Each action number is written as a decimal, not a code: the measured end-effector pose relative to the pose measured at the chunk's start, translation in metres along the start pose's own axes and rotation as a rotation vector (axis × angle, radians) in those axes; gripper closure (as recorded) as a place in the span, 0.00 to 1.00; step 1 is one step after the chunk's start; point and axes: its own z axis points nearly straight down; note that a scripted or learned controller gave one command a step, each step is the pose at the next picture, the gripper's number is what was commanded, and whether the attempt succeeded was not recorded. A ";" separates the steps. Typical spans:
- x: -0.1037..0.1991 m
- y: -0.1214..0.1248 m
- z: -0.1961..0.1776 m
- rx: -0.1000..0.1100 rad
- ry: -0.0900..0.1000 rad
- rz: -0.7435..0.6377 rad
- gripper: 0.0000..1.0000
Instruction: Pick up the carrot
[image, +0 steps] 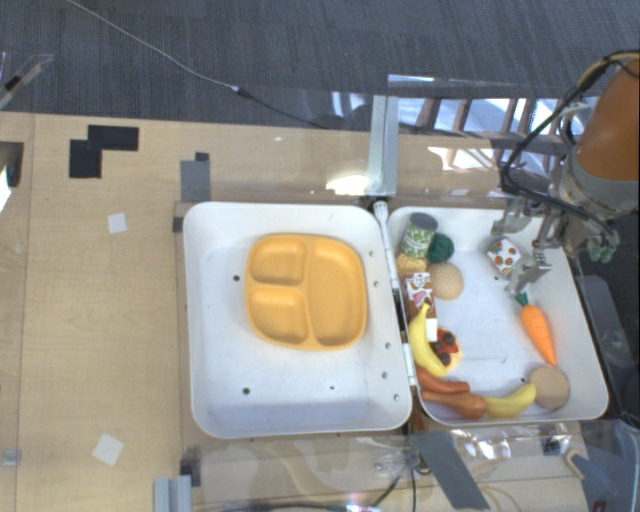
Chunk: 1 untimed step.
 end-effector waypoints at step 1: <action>0.033 -0.049 0.111 -0.003 0.010 -0.078 0.00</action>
